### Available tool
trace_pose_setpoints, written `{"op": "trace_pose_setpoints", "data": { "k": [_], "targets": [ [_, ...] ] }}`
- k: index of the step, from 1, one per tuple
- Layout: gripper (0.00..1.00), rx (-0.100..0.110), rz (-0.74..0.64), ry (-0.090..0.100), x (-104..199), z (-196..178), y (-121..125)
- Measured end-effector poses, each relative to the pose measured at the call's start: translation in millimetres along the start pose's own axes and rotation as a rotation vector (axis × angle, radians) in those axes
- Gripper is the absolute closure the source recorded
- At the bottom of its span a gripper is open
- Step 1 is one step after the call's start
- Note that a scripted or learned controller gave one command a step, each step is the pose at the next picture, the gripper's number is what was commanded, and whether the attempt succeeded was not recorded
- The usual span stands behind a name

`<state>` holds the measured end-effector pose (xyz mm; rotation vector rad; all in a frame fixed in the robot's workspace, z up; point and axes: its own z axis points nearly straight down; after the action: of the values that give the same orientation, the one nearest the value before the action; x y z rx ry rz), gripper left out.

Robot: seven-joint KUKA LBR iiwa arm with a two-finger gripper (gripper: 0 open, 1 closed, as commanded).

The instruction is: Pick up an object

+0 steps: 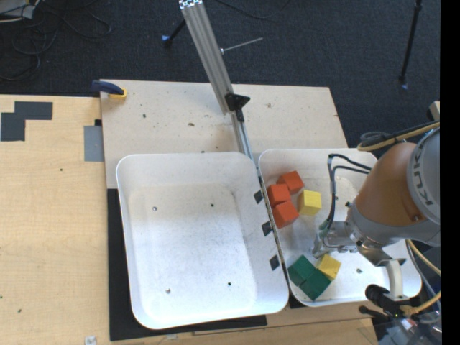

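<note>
Camera view, green block, tool above

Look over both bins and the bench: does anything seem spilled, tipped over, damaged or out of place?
Nothing stands out. The orange blocks, the yellow blocks and the green blocks all lie inside the right bin, none spilled onto the bench. The hand sits low among them.

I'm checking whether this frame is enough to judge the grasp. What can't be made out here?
- Gripper: the wrist above covers it, so the state of the jaws is unreadable.
- Right bin: its far right part lies under the arm.
- Green block: whether it is one piece or two.
</note>
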<state>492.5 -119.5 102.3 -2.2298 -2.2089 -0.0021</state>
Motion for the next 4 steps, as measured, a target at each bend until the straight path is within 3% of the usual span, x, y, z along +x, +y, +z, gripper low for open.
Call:
{"op": "trace_pose_setpoints", "data": {
  "k": [3,4],
  "targets": [
    [1.0,-0.005,-0.011,-0.004,-14,-169,12],
    [1.0,0.001,-0.015,-0.001,45,-166,22]
  ]
}}
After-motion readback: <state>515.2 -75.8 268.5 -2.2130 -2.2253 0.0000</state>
